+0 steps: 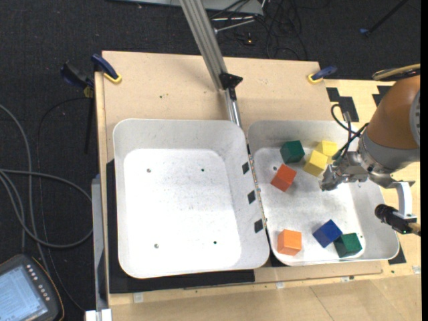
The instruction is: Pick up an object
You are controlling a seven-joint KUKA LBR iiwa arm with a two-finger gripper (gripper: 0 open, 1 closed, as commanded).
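While my gripper [329, 180] hangs low in the right bin [374, 243], just beside the yellow block [315, 162], I cannot tell how it is set: it shows as a dark cluster and nothing can be made out in its grasp.

The nearest things to take are that yellow block and a second yellow block [328, 148] touching it on the far side, with a dark green block [292, 152] just beyond them to the left. A red-orange block [283, 177] lies apart toward the bin's left wall. Near the front edge sit an orange block [289, 241], a blue block [327, 233] and another green block [348, 245], the last two touching.

I judge these to be small rigid cubes, light and unbreakable, with flat faces that should hold well if I close squarely across two opposite sides. The nearest yellow one sits turned at an angle, so I would match my wrist to its faces, not its corners. Its neighbour crowds one side, which leaves little room for a finger there; the red-orange and orange blocks stand free all round and look the easier picks.

The bin's middle floor is open, giving me room to descend. The raised rim and the divider beside the left bin [134, 199] are the edges to mind.
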